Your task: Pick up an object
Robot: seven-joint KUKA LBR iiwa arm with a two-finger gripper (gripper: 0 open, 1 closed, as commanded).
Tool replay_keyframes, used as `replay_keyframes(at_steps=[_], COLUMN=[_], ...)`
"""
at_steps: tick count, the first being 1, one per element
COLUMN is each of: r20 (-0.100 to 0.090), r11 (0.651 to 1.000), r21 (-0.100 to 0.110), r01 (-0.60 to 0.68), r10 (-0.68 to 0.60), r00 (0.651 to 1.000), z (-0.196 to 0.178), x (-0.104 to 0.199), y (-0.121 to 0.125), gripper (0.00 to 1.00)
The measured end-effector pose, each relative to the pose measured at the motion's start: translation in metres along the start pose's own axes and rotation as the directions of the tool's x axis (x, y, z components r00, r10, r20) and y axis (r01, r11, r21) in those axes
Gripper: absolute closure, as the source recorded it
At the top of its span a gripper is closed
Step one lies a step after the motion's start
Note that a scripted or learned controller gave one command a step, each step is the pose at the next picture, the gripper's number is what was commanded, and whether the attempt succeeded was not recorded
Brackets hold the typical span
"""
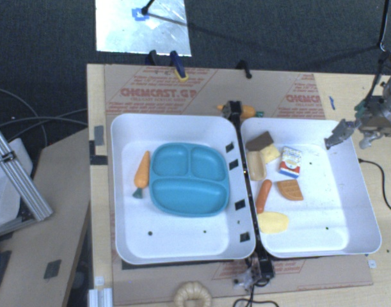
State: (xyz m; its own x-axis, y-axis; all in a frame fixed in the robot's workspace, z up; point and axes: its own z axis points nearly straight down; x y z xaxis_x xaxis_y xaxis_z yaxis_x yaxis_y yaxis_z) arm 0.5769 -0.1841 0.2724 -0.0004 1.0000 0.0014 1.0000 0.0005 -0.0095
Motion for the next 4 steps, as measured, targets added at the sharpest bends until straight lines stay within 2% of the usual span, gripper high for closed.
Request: replay_keyframes(at_steps=[1,2,4], r20=[0.002,0.001,0.0], r11=[1.0,1.0,1.0], r21=[-0.012,-0.008,-0.006], r01=[0.003,0.002,0.001], r10=[-0.003,-0.002,-0.001], r00=[1.0,1.0,1.0], z=[-0.007,0.041,0.153], x=[0.001,0.01,0.008], y=[0.002,0.0,-0.018], gripper=[0.0,0.0,0.0])
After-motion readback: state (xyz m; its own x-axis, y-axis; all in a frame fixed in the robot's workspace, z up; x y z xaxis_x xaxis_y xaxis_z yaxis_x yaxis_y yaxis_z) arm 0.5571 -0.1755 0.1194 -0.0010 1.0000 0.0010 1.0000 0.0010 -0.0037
